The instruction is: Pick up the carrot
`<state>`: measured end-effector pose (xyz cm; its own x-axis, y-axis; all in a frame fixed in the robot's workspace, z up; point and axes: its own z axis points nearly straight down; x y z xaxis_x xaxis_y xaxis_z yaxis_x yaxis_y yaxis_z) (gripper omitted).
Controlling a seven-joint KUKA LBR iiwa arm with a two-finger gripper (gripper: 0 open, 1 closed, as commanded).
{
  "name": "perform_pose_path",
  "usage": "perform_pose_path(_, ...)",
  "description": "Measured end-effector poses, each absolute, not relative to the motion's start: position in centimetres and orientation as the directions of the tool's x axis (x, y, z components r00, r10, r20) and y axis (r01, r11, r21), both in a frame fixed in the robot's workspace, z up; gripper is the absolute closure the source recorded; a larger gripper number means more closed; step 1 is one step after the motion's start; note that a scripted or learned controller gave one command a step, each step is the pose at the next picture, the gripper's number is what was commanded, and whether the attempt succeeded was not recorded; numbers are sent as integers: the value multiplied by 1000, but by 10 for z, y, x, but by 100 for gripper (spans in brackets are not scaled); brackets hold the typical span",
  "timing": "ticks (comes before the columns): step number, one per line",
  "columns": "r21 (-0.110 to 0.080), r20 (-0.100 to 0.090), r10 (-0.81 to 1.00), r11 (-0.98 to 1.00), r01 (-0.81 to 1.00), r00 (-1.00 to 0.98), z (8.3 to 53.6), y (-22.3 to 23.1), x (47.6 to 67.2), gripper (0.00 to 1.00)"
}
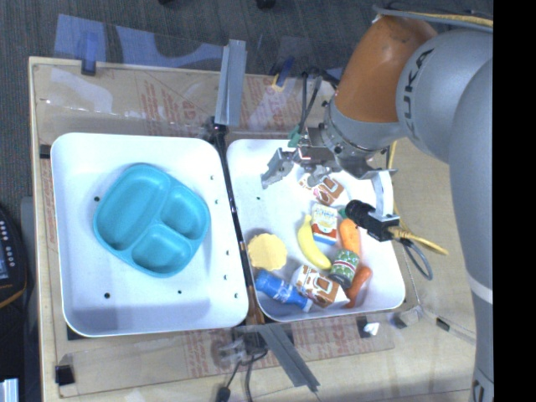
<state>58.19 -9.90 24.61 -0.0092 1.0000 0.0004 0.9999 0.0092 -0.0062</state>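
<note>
My tool point(289, 164) hangs open and empty over the upper part of the right bin point(251, 162), its two fingers spread above bare white floor. The carrot point(349, 236) lies well apart from it near the bin's right wall, just beside a banana point(312, 246) and small cartons. A blue divided tray point(152, 218) sits in the left bin point(75, 153) on the surface.
</note>
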Motion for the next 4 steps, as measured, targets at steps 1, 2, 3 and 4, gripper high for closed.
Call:
perform_pose_path(1,-5,1,1000,-2,1000,2,90,-144,500,0)
perform_pose_path(2,-5,0,1000,5,1000,-5,99,-144,500,100)
perform_pose_path(3,-3,-1,986,-168,986,168,156,-95,537,100)
perform_pose_path(4,-7,-1,956,-293,956,293,99,-111,616,100)
